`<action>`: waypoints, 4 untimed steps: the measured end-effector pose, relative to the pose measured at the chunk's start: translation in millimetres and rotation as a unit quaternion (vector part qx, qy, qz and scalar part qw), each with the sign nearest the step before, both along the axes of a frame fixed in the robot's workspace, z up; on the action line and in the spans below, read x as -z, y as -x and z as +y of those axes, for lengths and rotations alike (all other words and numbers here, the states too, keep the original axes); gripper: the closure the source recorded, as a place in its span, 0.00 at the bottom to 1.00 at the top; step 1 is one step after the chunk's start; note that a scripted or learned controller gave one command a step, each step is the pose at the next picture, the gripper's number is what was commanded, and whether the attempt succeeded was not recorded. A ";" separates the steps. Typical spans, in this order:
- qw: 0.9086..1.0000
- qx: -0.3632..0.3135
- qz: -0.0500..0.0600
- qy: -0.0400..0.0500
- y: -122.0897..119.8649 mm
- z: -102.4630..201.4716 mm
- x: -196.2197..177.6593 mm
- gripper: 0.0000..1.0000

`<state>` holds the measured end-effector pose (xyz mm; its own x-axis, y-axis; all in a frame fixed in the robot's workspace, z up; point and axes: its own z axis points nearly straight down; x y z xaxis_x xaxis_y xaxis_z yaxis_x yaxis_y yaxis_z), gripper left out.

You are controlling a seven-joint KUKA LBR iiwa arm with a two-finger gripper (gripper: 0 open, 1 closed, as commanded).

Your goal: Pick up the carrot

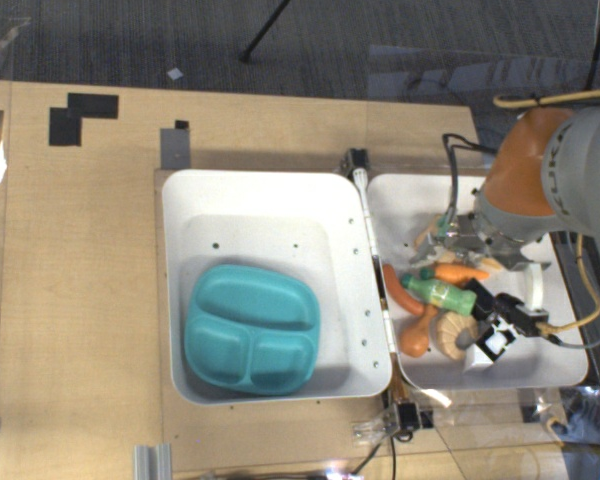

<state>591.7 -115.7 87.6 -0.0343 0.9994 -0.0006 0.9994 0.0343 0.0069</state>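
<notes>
Tool point(458, 258) low over the carrot point(460, 273) in the right bin point(540, 368) — grip state unreadable — crowding green bottle point(442, 294) risks a wrong pick.

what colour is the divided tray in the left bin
Teal, plain with no pattern. The divided tray shows clearly in the camera view.

Fixed overhead slant on both bins point(270, 193)

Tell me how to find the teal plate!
Look at the two white bins side by side and pick the left bin. The teal plate lies in its lower half. It is the big rounded one with three compartments, while the small orange and green pieces crowd the right bin.
</notes>
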 end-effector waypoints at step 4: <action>0.934 -0.356 -0.013 0.010 6.8 -57.2 -27.8 1.00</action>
<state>584.9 -172.9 115.4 -0.6898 0.7235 -0.0289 0.7231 0.6903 0.0228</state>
